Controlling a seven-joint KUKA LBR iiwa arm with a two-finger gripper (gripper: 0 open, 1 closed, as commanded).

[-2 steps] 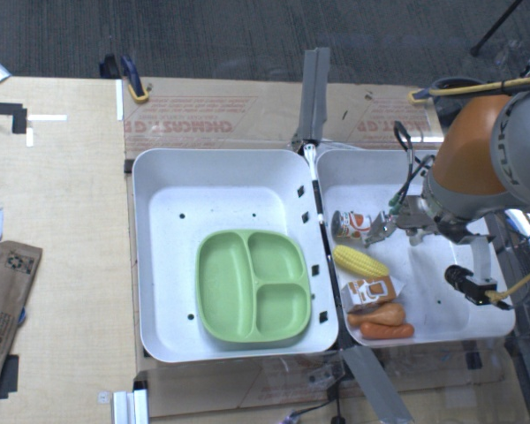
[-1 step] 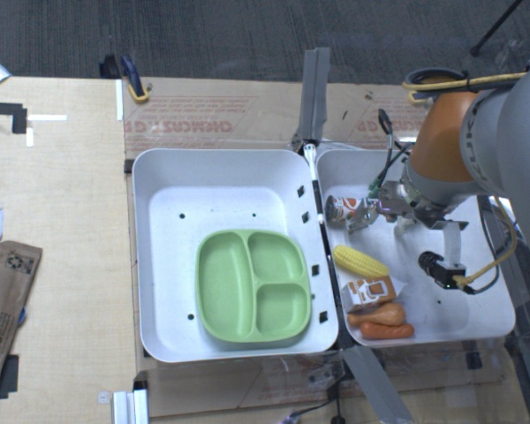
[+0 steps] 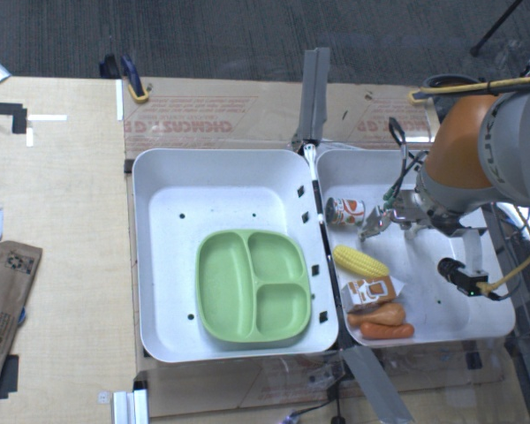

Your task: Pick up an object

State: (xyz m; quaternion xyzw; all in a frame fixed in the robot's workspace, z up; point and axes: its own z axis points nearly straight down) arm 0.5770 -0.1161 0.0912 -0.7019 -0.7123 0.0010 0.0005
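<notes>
Carrots [image 3: 382, 321] lie nearest the camera, at the front edge of the right bin [image 3: 477, 325], two orange pieces side by side with their long axes running left to right; a small packet [image 3: 371, 291] rests just behind them, touching, and the corn [image 3: 360, 261] lies just behind that, its long axis slanting from upper left to lower right. Farthest back in this row is a small can [image 3: 345, 210] on its side near the bin's left wall. All four things sit along the left part of the right bin, close to the divider between the bins. The gripper [image 3: 377, 223] hangs just right of the can and just above and right of the corn's upper end, pointing leftward from the arm [image 3: 477, 148] that comes in from the right. Whether its fingers are spread or closed I cannot tell, since they are small and dark against the clutter of cables; nothing can be seen held in them. By my judgement the can and the corn are the nearest candidates: the can lies to the gripper's left and slightly back, the corn toward the camera and slightly left. For the corn, the fingers would best close across its slanted axis. The left bin [image 3: 159, 237] holds only a green divided plate [image 3: 252, 283], well apart from the gripper.
</notes>
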